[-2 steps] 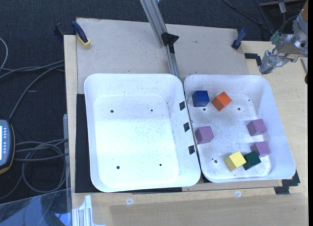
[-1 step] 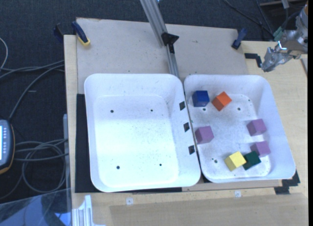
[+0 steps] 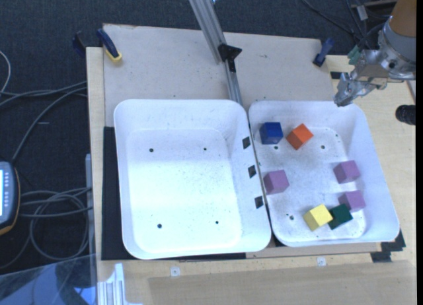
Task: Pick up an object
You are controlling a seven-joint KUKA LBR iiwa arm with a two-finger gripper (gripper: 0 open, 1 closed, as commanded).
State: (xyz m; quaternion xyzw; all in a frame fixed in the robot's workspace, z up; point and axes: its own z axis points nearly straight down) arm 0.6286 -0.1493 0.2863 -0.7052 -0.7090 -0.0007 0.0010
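The right bin [image 3: 370, 140] holds several small blocks. A blue cube [image 3: 270, 133] and an orange cube [image 3: 300, 136] lie near its far end. A purple block [image 3: 276, 181] rests by the left wall, with two more purple ones [image 3: 346, 171] [image 3: 354, 199] on the right side. At the near end a yellow cube [image 3: 318, 216] touches a dark green one [image 3: 341, 216]. My gripper [image 3: 344, 95] hangs above the bin's far right corner, well apart from every block, with nothing seen between its fingers.
The left bin [image 3: 132, 125] sits beside the right one, split from it by a ridge with black clips [image 3: 252, 171]. A slanted metal pole [image 3: 210, 20] crosses the far bench. Blue clamps [image 3: 108, 43] [image 3: 322, 51] grip the board's back corners. Cables lie on the floor to the left.
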